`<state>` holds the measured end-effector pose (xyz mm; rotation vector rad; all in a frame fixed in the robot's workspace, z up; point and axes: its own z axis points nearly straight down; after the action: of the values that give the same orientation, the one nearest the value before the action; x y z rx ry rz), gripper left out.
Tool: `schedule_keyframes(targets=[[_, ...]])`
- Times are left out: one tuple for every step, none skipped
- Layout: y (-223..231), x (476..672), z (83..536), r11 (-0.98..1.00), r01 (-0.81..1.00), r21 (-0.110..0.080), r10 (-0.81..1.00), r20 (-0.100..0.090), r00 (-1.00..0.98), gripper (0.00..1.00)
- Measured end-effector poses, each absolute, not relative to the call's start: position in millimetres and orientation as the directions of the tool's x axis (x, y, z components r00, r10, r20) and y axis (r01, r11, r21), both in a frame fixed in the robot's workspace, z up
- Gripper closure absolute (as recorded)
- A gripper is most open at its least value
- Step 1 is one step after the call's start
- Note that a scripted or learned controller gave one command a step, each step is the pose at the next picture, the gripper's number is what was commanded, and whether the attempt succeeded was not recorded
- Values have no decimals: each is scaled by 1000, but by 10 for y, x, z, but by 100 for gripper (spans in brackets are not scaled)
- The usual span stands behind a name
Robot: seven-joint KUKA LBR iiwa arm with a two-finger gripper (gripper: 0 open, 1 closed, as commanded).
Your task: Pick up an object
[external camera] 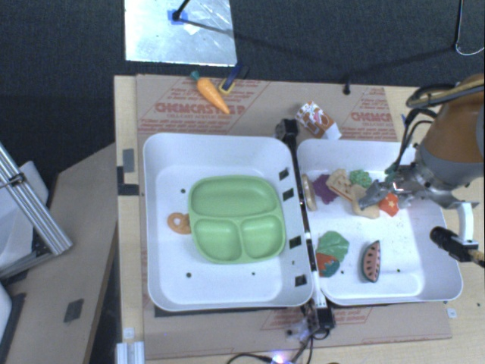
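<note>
Gripper (377, 196) low in the right bin (432, 283), finger spread not discernible — sits over the toy cluster (356, 192), its long axis running toward lower right of frame.

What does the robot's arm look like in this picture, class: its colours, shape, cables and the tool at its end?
The arm enters from the right as a thick rounded body, orange above and grey below. Thin dark cables loop along its upper side. At its end sits a small grey metallic gripper over the right bin. A black cylindrical part juts out lower down.
</note>
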<state>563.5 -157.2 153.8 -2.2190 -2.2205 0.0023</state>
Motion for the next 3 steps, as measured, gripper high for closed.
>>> schedule_keyframes(targets=[[-1500, 5668, 1085, 3, 1000, -2, 1000, 1, -3, 0], [-1497, 5673, 836, 1, 1000, 0, 1000, 0, -1, 0], [-1501, 5683, 952, 1, 1000, 3, 1000, -1, -1, 100]])
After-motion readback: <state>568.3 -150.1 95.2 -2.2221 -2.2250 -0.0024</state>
